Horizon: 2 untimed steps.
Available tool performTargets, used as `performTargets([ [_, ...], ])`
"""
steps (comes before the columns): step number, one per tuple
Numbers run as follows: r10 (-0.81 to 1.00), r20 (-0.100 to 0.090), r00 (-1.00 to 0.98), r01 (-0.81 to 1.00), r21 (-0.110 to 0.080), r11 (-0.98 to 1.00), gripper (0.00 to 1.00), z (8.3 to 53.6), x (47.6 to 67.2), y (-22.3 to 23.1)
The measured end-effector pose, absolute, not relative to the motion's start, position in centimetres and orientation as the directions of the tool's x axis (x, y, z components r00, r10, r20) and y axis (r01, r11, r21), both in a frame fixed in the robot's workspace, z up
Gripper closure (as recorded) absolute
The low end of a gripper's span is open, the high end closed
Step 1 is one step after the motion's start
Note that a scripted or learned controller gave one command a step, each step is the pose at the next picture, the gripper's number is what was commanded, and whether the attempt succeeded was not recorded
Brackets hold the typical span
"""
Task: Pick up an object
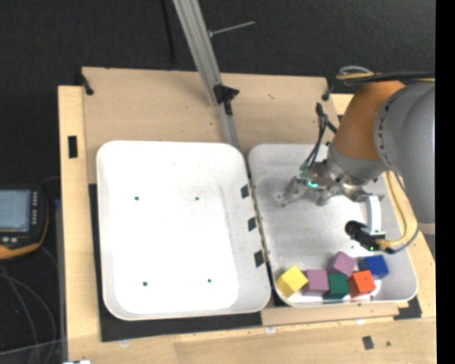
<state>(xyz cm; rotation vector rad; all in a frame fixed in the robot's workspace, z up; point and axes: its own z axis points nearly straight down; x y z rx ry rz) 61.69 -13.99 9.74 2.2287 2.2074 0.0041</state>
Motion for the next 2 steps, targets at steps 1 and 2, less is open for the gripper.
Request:
performTargets([
  [1, 1.000, 0.001, -0.004, 1.000, 0.002, 0.004, 0.00, 12.7, 59.3, -10.5],
  [2, 1.000, -0.001, -0.005, 1.000, 0.005, 0.005, 0.00, 9.8, 66.6, -8.9],
])
